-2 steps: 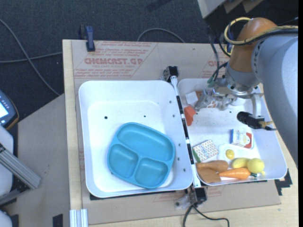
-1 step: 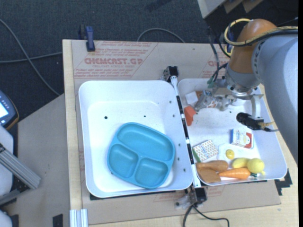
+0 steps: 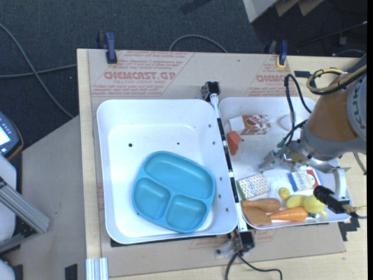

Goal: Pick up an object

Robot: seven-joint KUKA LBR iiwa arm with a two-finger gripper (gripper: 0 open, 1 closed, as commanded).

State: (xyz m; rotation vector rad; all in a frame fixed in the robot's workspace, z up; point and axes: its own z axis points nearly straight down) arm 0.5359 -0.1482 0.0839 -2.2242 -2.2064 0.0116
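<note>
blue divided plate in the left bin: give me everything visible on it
The blue divided plate looks like smooth moulded plastic, light blue, with rounded corners and three compartments: one long one along the far side and two smaller ones nearer the camera. It lies flat and right side up on the floor of the left bin, turned slightly askew, toward the near right corner. Nothing sits on it.

Bench board [image 3: 140,74]: red "CHEMCAST GP" print, repeated.

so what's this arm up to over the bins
A grey and orange robot arm reaches in from the right over the right bin, which holds a jumble of small toy foods, among them a carrot and a lemon. The left bin holds a blue divided plate. Nothing looks lifted yet.
</note>
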